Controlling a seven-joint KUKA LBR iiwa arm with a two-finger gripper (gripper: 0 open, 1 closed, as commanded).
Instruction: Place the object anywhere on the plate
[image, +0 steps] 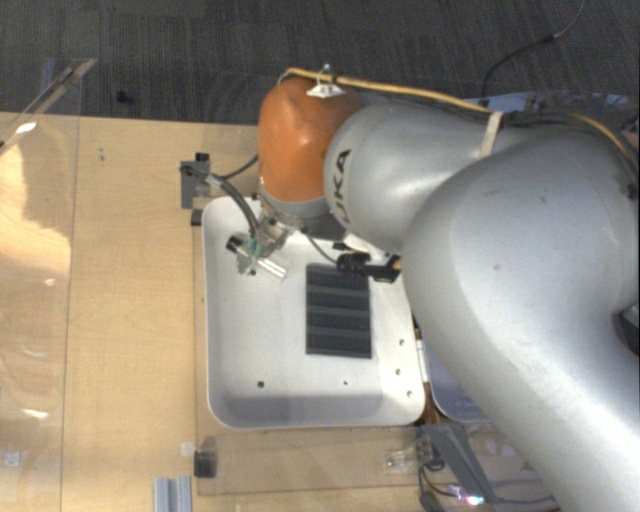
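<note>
A dark grey ribbed rectangular plate (338, 312) lies flat in the middle of the left white bin (240, 390). Just past its far right corner lies a small black object with an orange end (368, 265), close to the arm's body. My gripper (254, 254) hangs below the orange wrist band over the bin's far left part, left of the plate and well apart from the black object. Nothing shows between its tips. The arm's big grey links cover the right side of the view.
The right bin (450, 400) is mostly hidden under the arm. A black bracket (194, 182) stands at the left bin's far left corner, and a small dark block (205, 462) sits by its near left corner. Wooden bench stretches to the left.
</note>
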